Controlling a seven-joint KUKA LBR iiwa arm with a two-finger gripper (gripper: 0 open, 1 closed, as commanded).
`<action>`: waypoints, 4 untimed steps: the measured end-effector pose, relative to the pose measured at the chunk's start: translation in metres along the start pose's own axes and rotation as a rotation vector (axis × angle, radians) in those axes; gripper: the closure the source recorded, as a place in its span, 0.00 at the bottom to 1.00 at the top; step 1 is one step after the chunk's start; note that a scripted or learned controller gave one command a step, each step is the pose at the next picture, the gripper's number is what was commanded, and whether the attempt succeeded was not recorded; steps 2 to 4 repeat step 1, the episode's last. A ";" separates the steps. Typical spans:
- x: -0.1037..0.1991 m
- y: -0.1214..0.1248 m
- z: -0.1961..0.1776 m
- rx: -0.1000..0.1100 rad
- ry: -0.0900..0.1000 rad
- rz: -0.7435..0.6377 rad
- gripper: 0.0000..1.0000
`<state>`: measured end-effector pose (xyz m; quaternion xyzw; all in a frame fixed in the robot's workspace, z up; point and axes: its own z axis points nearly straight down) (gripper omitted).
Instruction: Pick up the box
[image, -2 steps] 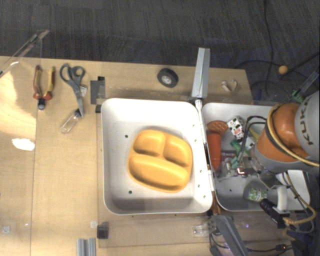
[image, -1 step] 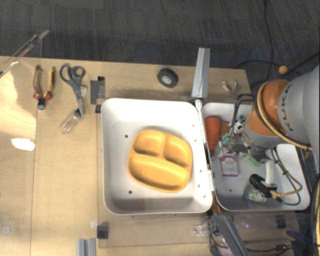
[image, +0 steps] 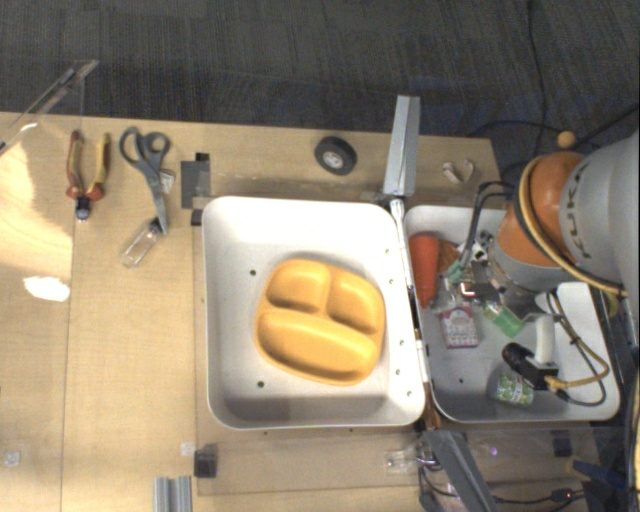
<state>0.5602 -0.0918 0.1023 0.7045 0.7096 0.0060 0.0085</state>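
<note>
My claw (image: 470, 285) hangs in the right bin (image: 590, 405) — the box (image: 459, 326) lies just below it toward the near rim; whether it's clenched, I cannot tell.

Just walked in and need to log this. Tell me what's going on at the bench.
A grey KUKA arm reaches from the right over the right bin, its gripper low among small items there, near a small box and an orange object. Nothing is visibly lifted. The left bin holds a large yellow lumpy object.
</note>
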 end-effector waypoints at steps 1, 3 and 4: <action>0.041 0.019 -0.122 0.015 0.003 0.065 1.00; 0.041 0.019 -0.122 0.015 0.003 0.065 1.00; 0.041 0.019 -0.122 0.015 0.003 0.065 1.00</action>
